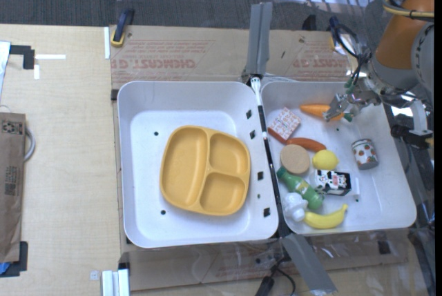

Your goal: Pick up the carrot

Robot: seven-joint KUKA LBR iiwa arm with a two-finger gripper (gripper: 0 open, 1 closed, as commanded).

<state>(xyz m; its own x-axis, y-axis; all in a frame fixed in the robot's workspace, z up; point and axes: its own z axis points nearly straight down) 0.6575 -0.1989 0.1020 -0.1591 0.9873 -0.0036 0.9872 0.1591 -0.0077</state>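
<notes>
Hand (340, 110) at carrot (315, 109), right bin (394, 181)

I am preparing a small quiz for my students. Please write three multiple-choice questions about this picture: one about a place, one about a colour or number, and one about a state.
1. Where does the carrot lie?
A. in the left bin
B. at the far side of the right bin
C. on the yellow plate

2. How many compartments has the yellow plate?
A. two
B. three
C. five

3. How does the gripper stand to the carrot?
A. at the carrot's right end, low in the bin
B. over the left bin
C. beside the banana

Answers:
1 B: the carrot lies near the right bin's far wall.
2 B: ridges split the plate into three.
3 A: the fingertips meet the carrot's right end.
</notes>
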